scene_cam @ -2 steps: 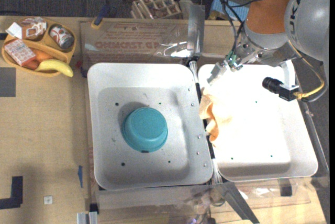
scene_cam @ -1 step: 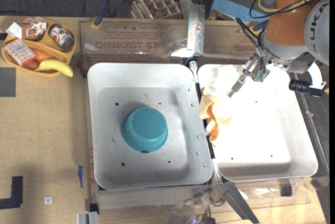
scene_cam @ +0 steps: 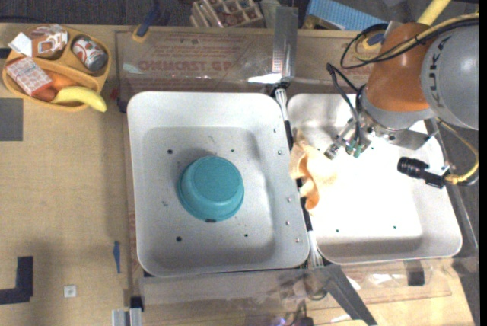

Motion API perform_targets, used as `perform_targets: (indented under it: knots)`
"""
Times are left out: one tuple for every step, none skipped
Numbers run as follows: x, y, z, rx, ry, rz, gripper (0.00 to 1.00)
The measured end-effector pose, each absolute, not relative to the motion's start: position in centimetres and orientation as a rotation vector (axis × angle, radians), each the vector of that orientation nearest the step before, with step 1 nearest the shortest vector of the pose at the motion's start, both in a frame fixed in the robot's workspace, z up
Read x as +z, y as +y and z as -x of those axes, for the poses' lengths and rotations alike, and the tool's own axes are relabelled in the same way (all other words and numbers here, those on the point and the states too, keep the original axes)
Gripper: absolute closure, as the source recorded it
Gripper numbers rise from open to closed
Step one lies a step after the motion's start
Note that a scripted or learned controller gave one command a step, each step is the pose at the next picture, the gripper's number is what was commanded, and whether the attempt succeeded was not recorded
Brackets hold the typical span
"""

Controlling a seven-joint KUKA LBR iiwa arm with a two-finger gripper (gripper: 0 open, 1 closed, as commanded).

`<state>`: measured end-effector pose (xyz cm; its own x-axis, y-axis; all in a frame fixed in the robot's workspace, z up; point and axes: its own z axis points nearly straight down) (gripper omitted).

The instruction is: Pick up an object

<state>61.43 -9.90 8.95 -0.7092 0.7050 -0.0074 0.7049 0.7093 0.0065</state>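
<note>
The grey arm with its orange band [scene_cam: 397,69] reached in from three o'clock over the right-hand shallow white bin [scene_cam: 396,241], its bulk hiding that bin's upper corner. The end effector [scene_cam: 346,147] hung small and blurred above the bin floor; whether it stood wide or narrow could not be told, and nothing could be made out in its grasp. Just beside it, toward nine o'clock, a soft orange-and-cream object [scene_cam: 310,174], its shape hard to read, lay crumpled against the bin's left wall. In the left-hand shallow white bin [scene_cam: 152,119] an upturned teal plastic bowl [scene_cam: 211,188] sat near the centre, well apart from the arm. At ten o'clock on the wooden desk [scene_cam: 61,187], an orange tray of toy food [scene_cam: 53,69] held a yellow banana [scene_cam: 80,97]. Black cables [scene_cam: 358,50] looped over the arm.
</note>
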Motion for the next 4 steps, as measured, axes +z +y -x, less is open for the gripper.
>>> perform_targets:
  knots:
    - [8.9,-12.7,-65.5,0.004,2.664,-1.648,0.00]
    - [8.8,-10.6,-66.7,-0.008,2.604,-1.746,0.00]
    - [8.8,-10.3,-66.5,0.001,2.596,-1.758,0.00]
    - [8.8,-10.3,-66.7,-0.007,2.616,-1.730,0.00]
